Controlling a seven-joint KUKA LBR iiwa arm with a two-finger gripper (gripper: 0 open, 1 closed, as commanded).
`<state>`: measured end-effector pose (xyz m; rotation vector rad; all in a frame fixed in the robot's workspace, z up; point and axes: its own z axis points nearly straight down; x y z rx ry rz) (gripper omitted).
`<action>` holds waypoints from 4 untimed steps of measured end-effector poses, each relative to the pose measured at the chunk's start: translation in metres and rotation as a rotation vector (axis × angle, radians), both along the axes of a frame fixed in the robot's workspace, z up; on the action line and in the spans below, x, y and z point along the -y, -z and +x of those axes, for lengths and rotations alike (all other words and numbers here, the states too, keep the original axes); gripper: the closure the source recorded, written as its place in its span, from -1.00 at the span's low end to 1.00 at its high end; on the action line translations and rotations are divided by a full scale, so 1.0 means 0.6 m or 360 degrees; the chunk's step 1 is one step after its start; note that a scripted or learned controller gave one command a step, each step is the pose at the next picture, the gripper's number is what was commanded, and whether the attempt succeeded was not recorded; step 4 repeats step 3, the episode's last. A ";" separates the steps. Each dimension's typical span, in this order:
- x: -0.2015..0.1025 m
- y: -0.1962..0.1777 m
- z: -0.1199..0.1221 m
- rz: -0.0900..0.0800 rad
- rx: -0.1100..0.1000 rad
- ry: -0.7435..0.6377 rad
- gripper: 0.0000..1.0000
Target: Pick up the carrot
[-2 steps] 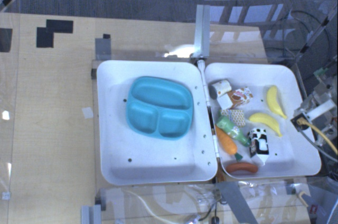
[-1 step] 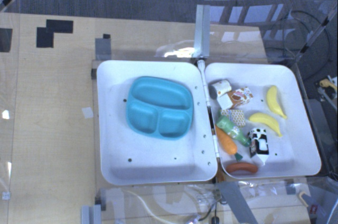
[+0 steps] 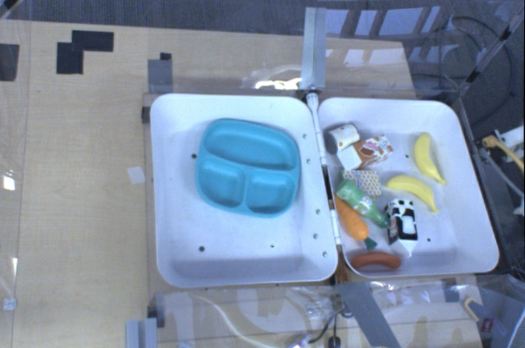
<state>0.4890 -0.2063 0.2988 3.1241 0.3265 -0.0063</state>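
The carrot (image 3: 353, 222) is a small orange piece lying in the right bin (image 3: 459, 174), close to its left wall and towards the front. A green packet (image 3: 362, 201) lies partly over the carrot's upper end. A reddish sausage (image 3: 376, 260) rests just in front of the carrot near the bin's front wall.
The right bin also holds two bananas (image 3: 426, 158) (image 3: 413, 191), a black-and-white carton (image 3: 402, 222), a grey-white box (image 3: 342, 136) and a snack packet (image 3: 371, 149). A blue divided plate (image 3: 246, 167) sits in the left bin (image 3: 180, 256). A metal post (image 3: 313, 51) stands behind the bins.
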 end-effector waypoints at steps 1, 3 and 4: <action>0.001 -0.225 0.004 -0.0004 0.0005 -0.0013 -1.00; 0.000 -0.002 -0.001 0.0002 -0.0002 0.0002 -1.00; 0.000 -0.002 -0.001 0.0002 -0.0002 0.0002 -1.00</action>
